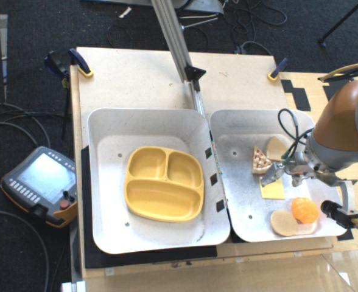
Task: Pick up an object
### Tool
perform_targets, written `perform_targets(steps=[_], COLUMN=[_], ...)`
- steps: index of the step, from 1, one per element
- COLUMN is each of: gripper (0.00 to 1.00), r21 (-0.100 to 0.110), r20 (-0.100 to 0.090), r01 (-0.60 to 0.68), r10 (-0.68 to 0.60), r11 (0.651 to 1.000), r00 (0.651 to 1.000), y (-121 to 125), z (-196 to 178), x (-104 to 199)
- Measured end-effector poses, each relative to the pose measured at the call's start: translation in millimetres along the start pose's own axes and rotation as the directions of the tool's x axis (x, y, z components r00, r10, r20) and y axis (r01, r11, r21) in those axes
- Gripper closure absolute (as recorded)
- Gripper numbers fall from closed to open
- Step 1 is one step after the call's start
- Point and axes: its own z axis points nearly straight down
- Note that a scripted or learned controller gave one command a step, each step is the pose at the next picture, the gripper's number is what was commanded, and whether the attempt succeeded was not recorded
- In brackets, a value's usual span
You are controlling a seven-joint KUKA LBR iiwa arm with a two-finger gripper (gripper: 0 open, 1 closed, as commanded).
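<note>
The right bin (240, 132) holds several toy foods. A pizza slice (261, 160) lies near its middle, with a yellow cheese square (274, 190) just below it. An orange ball (304, 210) rests against a tan bread slice (284, 223) at the front right. Another tan piece (277, 145) lies behind the pizza slice. My gripper (279, 172) reaches in from the right and hangs low between the pizza slice and the cheese square, close to both. Nothing can be seen held in it.
The left bin (106, 132) holds a yellow divided plate (164, 183). A metal pole (176, 38) slants down to the ridge between the bins. The grey arm with its orange band (344, 121) covers the right bin's right side. A teach pendant (42, 184) lies on the floor at left.
</note>
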Motion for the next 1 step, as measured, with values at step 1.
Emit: perform_targets(steps=[1], gripper=[1.00], r21=[-0.008], r20=[0.003], r01=[0.000], r10=[0.000], r11=[1.000], r00=[1.000], y=[1.8], z=[-13.8], x=[-1.2])
